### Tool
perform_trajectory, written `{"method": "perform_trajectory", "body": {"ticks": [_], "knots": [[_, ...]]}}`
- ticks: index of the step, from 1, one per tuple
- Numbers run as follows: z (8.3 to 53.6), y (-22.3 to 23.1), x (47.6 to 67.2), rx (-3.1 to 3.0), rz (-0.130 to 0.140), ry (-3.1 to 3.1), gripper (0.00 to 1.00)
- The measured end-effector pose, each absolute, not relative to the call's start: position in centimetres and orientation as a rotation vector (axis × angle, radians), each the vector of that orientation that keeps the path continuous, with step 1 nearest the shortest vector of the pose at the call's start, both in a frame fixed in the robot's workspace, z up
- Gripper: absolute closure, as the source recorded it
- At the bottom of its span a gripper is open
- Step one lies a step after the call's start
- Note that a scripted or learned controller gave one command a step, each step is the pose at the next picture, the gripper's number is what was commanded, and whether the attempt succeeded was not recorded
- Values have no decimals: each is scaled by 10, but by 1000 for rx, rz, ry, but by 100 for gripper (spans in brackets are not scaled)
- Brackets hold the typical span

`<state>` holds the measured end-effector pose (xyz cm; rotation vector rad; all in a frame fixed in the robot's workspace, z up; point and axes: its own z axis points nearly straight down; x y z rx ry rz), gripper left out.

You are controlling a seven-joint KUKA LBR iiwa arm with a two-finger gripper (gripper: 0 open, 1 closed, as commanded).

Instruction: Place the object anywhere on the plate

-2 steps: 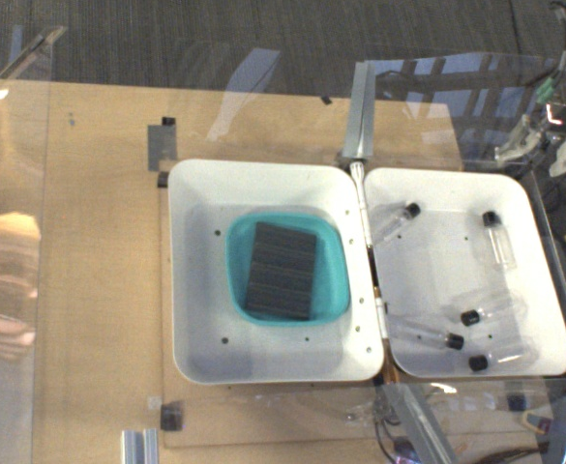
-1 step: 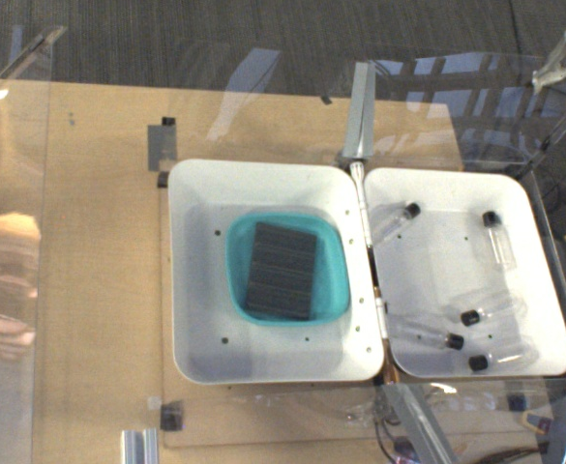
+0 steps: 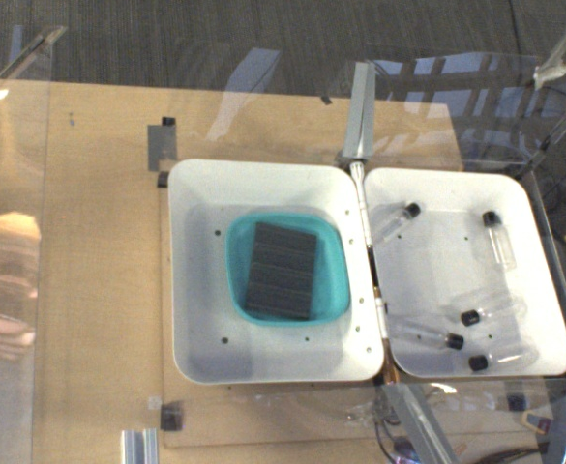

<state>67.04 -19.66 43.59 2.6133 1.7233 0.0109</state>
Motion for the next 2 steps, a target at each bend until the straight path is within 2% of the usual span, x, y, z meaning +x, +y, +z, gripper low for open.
{"method": "perform_trajectory", "body": {"ticks": [1,2], "knots": [[436,-197,653,2736,11,1524,0],[437,-197,654,2798,13,1409,0]]}}
